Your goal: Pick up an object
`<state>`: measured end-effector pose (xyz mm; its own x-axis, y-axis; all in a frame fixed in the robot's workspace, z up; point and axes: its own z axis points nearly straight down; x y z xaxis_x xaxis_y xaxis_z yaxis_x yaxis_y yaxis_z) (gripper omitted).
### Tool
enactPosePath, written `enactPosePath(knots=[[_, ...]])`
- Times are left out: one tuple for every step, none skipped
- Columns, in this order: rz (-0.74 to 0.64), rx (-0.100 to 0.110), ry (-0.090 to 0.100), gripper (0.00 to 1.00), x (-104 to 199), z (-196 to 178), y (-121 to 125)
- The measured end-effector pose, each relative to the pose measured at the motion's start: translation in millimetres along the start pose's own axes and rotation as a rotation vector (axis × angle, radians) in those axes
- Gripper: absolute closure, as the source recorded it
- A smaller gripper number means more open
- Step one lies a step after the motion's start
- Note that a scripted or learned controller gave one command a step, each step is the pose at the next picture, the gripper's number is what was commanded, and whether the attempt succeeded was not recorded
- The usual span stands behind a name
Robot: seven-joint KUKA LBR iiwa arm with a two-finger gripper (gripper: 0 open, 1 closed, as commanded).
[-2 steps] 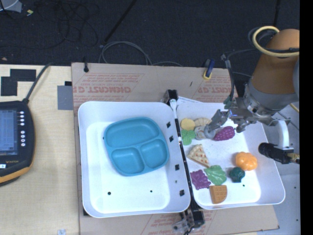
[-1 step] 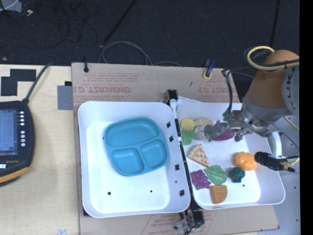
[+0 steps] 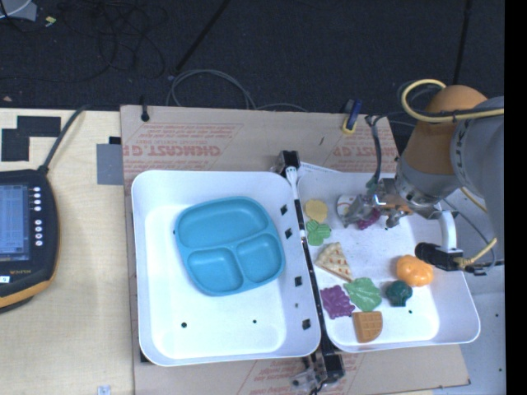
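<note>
Blue divided plate (image 3: 229,245), left bin (image 3: 156,303)

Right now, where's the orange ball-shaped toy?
The orange toy lies in the right bin, near its right wall, just above the dark teal piece and right of the cracker-like wedge.

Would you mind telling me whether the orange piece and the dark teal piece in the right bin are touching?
Apart. The camera view shows a thin strip of white bin floor between the orange piece and the dark teal piece, which lies just below it.

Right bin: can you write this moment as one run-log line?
arm: over right bin | gripper: low at purple piece | grip: unclear | plate: left bin
</note>
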<state>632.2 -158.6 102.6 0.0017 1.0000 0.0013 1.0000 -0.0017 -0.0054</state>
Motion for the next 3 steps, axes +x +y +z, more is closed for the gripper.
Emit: enactPosePath(knots=[[0.004,0.001,-0.003,0.0,-60,-51,-77],[-0.001,-0.002,-0.001,0.0,-54,20,-108],[0.005,0.002,0.003,1.0,-56,9,-107]])
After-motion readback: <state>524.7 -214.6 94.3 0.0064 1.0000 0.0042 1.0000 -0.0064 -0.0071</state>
